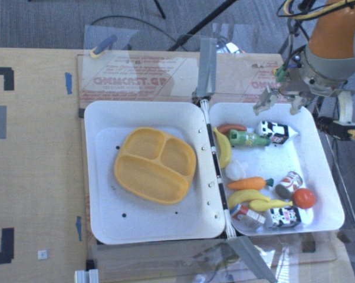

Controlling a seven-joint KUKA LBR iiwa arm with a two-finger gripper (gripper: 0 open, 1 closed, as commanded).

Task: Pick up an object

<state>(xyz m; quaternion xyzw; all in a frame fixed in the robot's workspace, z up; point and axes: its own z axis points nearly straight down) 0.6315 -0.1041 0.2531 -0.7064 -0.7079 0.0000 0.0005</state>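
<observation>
Two white bins share your bench; the right bin [328,175] crowds carrot [246,184], bananas [257,201] and tomato [304,198] together for choosing, while your gripper [280,101] hovers above its far rim, fingers spread, holding nothing.

The left white bin [101,175] serves as the landmark. A yellow divided tray [155,165] lies inside it, near its middle, tilted. Behind the bin a clear plastic sheet [136,78] with red lettering lies on the wooden bench [36,158]. Strips of blue tape [68,82] sit on the bench left of the bin.
</observation>
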